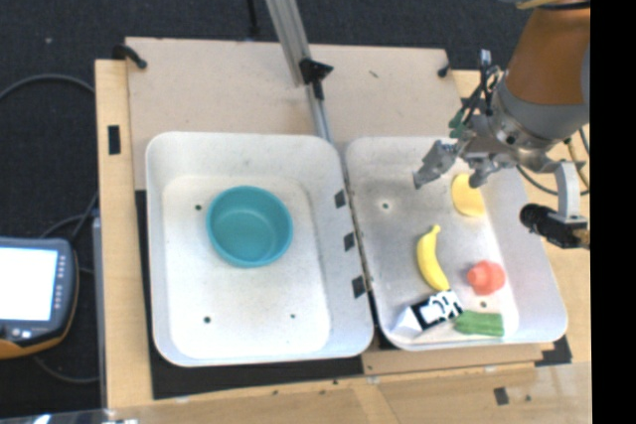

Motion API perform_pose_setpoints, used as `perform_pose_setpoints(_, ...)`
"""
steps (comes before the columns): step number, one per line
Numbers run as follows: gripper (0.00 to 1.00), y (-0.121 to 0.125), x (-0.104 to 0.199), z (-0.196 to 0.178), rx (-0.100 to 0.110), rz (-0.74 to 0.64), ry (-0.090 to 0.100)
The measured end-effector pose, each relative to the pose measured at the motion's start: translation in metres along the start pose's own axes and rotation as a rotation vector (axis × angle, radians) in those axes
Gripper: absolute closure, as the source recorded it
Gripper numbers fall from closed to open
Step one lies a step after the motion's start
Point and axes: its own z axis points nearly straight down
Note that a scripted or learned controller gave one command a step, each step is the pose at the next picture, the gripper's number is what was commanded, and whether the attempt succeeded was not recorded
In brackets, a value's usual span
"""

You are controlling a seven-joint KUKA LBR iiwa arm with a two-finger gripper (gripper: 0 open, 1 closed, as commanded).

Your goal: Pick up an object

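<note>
Lemon (469, 197): small, light, smooth (likely toy plastic); pinch across its middle.
Gripper (453, 166): jaws spread, holding nothing, poised above it.

The arm (545, 45) hides part of the yellow object (468, 197).

One fixed camera looks down at a slant from well above on both bins (159, 213) of the bench (219, 84).

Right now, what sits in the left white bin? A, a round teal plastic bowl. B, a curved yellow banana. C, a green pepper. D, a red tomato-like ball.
A: the round teal plastic bowl sits alone in the left white bin; the other items lie in the right white bin.
</note>
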Motion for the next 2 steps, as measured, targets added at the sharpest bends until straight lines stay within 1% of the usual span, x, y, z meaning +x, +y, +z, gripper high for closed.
perform_pose_setpoints(1, 0.0, 0.0, 0.0, 0.0, 0.0, 0.001, 0.0)
perform_pose_setpoints(2, 0.0, 0.003, -0.002, 0.062, 0.007, 0.002, -0.003)
